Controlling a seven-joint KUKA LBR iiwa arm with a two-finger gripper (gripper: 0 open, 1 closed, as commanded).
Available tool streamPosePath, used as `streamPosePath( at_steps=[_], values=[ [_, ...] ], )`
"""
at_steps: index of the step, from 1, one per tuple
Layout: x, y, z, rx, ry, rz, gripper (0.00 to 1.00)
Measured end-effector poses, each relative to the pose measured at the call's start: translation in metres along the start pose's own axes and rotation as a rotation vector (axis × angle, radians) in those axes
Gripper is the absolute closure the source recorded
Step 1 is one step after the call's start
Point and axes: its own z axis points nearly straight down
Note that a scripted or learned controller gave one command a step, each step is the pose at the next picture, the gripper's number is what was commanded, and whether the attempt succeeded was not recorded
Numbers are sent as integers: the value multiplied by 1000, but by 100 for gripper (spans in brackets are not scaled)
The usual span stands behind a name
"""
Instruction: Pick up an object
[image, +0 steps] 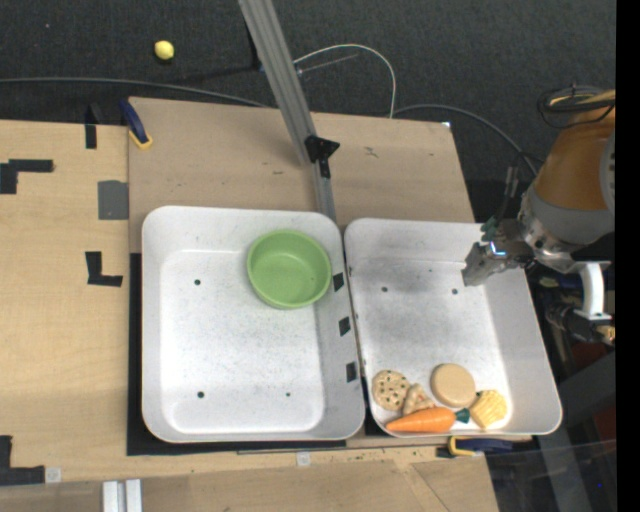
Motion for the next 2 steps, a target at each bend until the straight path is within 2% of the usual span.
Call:
streamPosePath(
  at_steps=[1, 2],
  values=[
    [0, 1, -19, 3, 1, 1, 100],
    [52, 1, -9, 5, 2, -4, 100]
  ],
)
